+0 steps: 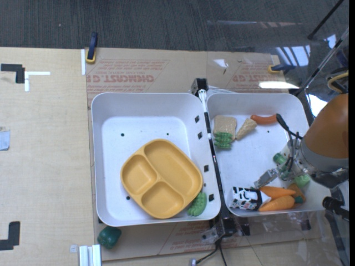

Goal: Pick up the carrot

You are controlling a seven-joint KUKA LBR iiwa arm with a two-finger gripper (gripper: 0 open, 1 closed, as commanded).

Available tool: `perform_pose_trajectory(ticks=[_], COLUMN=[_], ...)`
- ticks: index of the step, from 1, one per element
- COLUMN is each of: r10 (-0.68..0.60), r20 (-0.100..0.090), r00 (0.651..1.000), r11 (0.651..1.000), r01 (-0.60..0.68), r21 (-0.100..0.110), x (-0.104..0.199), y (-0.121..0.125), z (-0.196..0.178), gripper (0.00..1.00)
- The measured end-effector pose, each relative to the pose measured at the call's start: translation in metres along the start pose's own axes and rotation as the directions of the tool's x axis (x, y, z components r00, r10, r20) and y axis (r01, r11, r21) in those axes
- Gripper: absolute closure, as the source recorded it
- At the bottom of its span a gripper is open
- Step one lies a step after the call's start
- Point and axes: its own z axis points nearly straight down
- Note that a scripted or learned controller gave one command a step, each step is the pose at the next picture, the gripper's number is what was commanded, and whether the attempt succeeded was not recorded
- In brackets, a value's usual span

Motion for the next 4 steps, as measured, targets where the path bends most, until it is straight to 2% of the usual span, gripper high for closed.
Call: perform_pose_trajectory(ticks=[1,2,3,4], r10=[0.269,0.27,0.271,0.493], r20=[0.008,0.011,0.01,0.005], r00=[0.963,0.963,0.963,0.87], r11=[0.963,0.963,0.963,0.87], r01=[-0.269,-0.27,-0.271,-0.493], r21=[-0.002,-0.005,-0.005,0.001], x=[0.011,0.009,0.009,0.01], y=[0.004,0.005,0.005,0.001], z=[0.0,-0.009,-0.009,0.002], gripper=[0.0,1.0,0.0,0.0])
